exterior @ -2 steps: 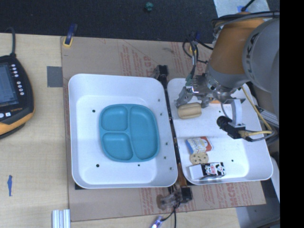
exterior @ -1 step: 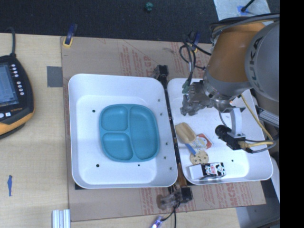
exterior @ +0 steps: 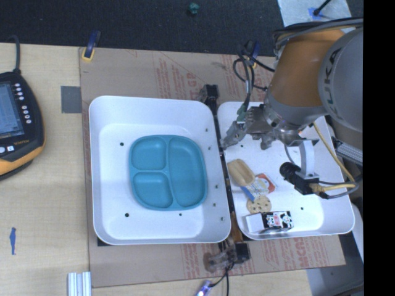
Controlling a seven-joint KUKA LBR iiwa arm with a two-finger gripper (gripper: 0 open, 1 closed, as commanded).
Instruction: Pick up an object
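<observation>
Nothing is lifted yet. The hand (exterior: 247, 130) hangs over the right bin (exterior: 336, 217), just above the brush (exterior: 242, 173), which lies there beside a cookie (exterior: 259, 203) and a small box (exterior: 277, 221); descent, grasp and lift remain.

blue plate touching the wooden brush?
Apart. The camera view shows the blue plate in the left bin, the wooden brush in the right bin, their rims between them.
</observation>
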